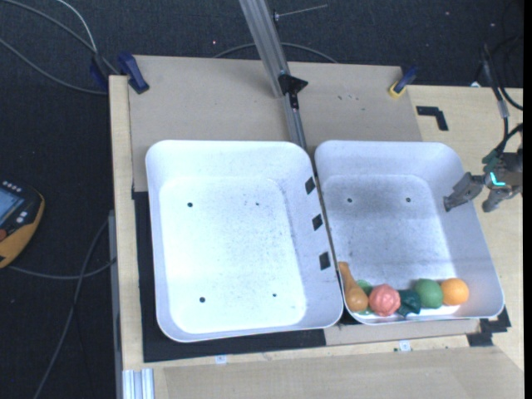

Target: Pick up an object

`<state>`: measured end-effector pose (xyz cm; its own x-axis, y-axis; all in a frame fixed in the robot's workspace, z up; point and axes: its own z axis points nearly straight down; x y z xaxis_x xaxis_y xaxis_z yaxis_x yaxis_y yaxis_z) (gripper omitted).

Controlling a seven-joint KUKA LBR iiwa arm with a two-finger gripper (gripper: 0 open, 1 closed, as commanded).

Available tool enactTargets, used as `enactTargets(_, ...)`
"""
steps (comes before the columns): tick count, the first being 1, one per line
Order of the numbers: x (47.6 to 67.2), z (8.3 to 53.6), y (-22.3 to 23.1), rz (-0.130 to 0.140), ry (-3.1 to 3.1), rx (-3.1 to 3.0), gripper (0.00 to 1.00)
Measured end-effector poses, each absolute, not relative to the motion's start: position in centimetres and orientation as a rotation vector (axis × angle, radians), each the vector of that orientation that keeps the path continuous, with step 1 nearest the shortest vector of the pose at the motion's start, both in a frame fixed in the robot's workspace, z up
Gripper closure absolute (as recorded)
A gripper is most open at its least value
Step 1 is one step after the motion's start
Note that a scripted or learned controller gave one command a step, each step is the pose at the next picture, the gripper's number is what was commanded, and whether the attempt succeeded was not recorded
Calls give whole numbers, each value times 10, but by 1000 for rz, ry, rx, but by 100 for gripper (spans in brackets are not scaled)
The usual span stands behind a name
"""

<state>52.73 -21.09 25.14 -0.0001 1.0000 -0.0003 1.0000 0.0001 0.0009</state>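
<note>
Gripper (476,194) sits at 3 o'clock in frame, over the right rim of the right bin (432,155), upper half of that side. Two dark fingers (459,194) visible, splayed apart, nothing between them, so released and carrying no object. Teal light glows on the wrist body just behind the fingers.

Objects are all bunched along the near wall of the right bin, at 5 o'clock in frame, well apart from the gripper:
- orange ball (455,290) at the right end of the row
- green ball (429,293) touching it at 9 o'clock
- dark teal piece (410,302) next, low against the wall, shape hard to tell
- pink ball (383,299) beside that
- orange carrot-like piece (352,288) at the left end, tilted, narrow end pointing to 11 o'clock toward the bin's left wall

Rest of the right bin floor shows only grey speckling. Left bin (166,160) sits just beside the right one, rims touching along the middle, same speckling on its floor.

Grey metal rail (264,36) runs from 12 o'clock down to the gap between the bins. Blue clamp (133,73) at the bench's 10 o'clock corner, yellow clamp (404,81) at 1 o'clock. Handheld pendant (17,214) lies off the bench at 9 o'clock.
</note>
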Motion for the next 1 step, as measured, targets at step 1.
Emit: enactTargets(1,527,251,-211,1,2221,2221,0)
